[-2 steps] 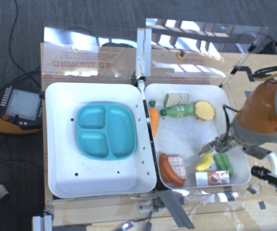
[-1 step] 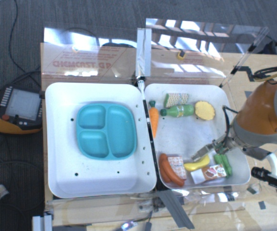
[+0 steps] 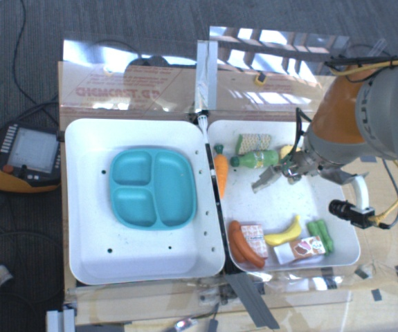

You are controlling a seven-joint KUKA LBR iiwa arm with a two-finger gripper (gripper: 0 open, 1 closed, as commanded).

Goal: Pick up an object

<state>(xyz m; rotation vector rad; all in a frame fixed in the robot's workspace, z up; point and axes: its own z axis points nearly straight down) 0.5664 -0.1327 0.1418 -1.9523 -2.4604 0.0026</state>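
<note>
My gripper (image 3: 262,180) hangs low over the middle of the right bin (image 3: 282,203), reaching in from the right. Just behind it lies a green bottle (image 3: 255,160), with a corn cob (image 3: 252,142) further back and a small yellow piece (image 3: 286,152) beside the wrist. An orange carrot (image 3: 221,174) rests against the bin's left wall, left of the gripper. Along the front lie a red sausage (image 3: 239,245), a small red-and-white packet (image 3: 253,236), a banana (image 3: 284,234), a little carton (image 3: 302,249) and green beans (image 3: 320,234). I see nothing held.
The left bin (image 3: 88,206) holds a turquoise divided plate (image 3: 151,187). A black divider edge (image 3: 212,185) runs between the bins. A black part with cables (image 3: 351,211) hangs off the arm at the right bin's right wall.
</note>
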